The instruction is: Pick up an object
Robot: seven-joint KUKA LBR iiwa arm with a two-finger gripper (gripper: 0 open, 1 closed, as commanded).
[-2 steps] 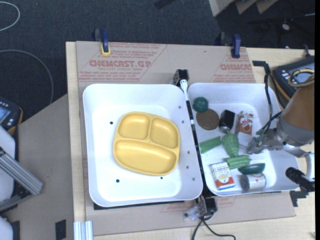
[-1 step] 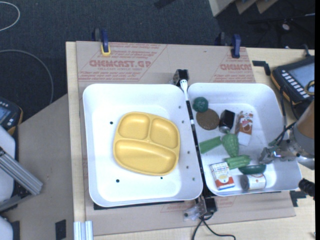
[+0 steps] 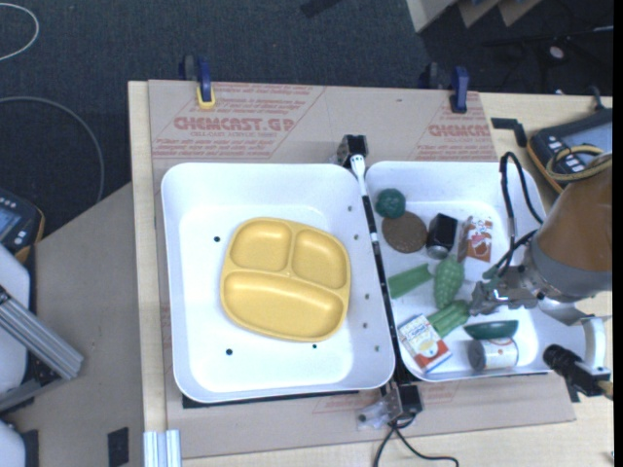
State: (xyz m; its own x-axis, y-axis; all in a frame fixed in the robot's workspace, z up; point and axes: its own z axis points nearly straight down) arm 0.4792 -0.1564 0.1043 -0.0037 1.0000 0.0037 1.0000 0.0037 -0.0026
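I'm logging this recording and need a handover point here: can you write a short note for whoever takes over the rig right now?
End effector: low in the right bin, among the green items; whether it grips anything cannot be told.
Things: yellow divided plate alone in the left bin. Right bin holds a green ball, brown disc, black block, green pieces and a small carton.
Done: nothing visibly lifted.
Left: secure one object and raise it.

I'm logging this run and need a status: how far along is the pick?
Done: the arm has reached into the right bin, and the gripper is low among the green pieces. In hand: nothing visibly lifted; whether anything sits between the fingers cannot be told. Left: securing an object and raising it. The yellow tray lies alone in the left bin.
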